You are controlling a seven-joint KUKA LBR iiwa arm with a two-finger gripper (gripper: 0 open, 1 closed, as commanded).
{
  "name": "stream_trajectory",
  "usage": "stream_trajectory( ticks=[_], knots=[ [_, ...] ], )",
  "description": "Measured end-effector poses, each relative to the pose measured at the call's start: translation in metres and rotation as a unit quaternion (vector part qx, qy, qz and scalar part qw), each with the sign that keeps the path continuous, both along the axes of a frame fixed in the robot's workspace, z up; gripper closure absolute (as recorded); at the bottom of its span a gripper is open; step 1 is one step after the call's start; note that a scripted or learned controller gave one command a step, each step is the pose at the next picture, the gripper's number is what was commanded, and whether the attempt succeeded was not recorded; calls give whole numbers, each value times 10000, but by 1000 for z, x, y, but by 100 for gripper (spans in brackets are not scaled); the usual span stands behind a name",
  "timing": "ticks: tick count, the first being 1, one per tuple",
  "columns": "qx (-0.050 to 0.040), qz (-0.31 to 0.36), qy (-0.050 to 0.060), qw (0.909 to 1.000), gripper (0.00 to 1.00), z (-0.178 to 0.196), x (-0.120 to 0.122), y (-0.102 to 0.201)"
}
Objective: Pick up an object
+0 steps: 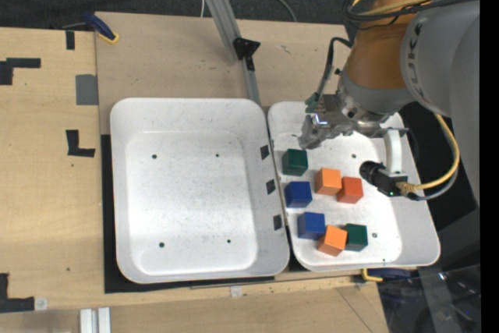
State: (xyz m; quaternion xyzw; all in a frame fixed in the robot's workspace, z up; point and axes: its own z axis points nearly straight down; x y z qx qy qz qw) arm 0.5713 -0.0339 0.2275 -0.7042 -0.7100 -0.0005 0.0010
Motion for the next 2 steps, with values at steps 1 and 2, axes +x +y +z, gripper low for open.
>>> stream_trajectory(
  ticks=[1,2],
  knots=[
    [-8,-11,4,10000,100,-7,14,45],
    [-1,-6,-6,10000,100,7,35,96]
  ],
)
